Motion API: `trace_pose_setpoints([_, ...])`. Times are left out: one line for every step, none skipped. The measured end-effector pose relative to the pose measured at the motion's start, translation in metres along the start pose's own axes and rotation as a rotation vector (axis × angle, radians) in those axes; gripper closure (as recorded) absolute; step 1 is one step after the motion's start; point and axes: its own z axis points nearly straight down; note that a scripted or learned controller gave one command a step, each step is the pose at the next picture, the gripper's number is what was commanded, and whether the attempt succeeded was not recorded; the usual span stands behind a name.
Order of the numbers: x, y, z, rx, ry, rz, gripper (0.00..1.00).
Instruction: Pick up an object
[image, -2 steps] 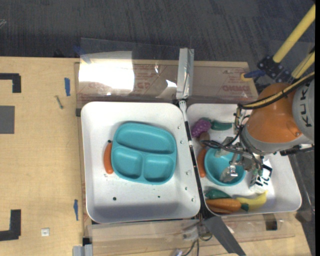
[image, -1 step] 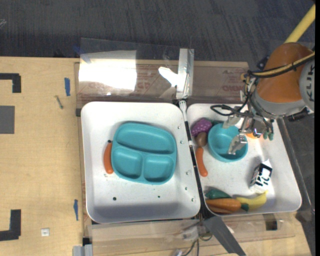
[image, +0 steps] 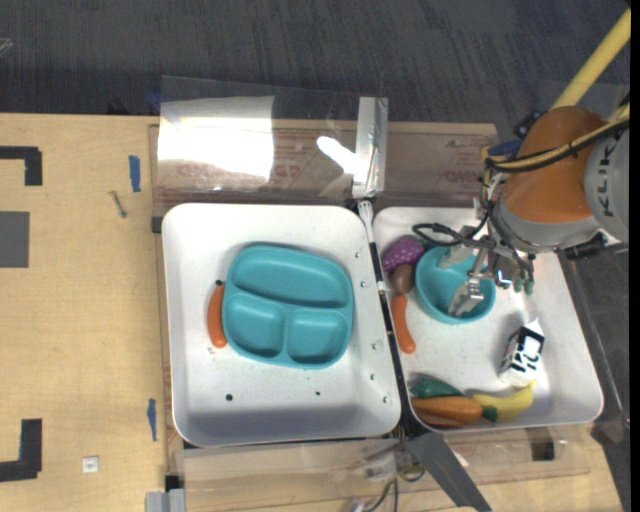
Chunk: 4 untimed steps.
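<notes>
Reaching step, judged: jaws (image: 474, 290) down inside the teal bowl (image: 440, 285) in the right bin (image: 575, 340), over its right half. Whether wide or narrow, cannot tell; nothing seen gripped. Next move likely calls for closing on the bowl's rim, then lifting straight. Grapes (image: 402, 252) touching the bowl's left side, carrot (image: 402, 322) just below, banana (image: 508, 402) well apart near the front wall.

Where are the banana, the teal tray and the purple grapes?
banana (image: 508, 401), camera view, middle of its yellow curve
teal tray (image: 288, 304), camera view, centre divider
grapes (image: 402, 252), camera view, middle of the bunch
</notes>
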Motion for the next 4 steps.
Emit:
trace_pose_setpoints([0.025, 0.025, 0.006, 0.001, -0.004, 0.114, 0.00])
trace_pose_setpoints([0.057, 0.014, 0.006, -0.003, -0.007, 0.276, 0.00])
trace_pose_setpoints([0.076, 0.021, 0.005, 0.000, -0.010, 0.408, 0.00])
trace_pose_setpoints([0.076, 0.021, 0.005, 0.000, -0.010, 0.408, 0.00])
